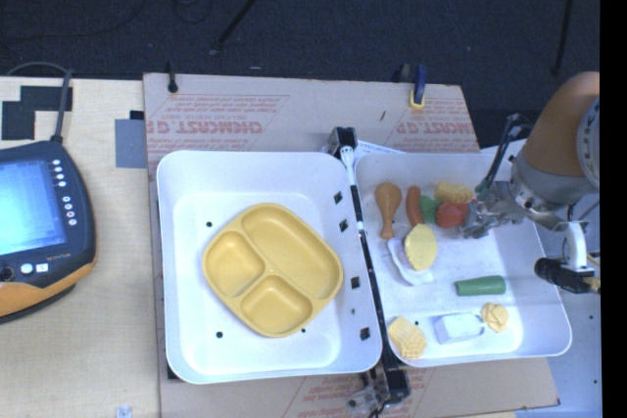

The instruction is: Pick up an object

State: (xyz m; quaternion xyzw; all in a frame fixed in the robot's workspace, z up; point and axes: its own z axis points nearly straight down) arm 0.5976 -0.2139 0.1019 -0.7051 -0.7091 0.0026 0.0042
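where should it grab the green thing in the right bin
Grip the green piece across its middle, coming straight down from above. It lies flat and long, left to right, with bare bin floor on both long sides, so fingers could likely close across its narrow width. The end effector sits up by the red piece.

**Hidden and cut-off parts**

At right centre, the tool's (480, 215) tips are too small and dark to read. The arm (563, 147) runs off the right edge. The handheld screen (39, 225) is cropped at the left edge.
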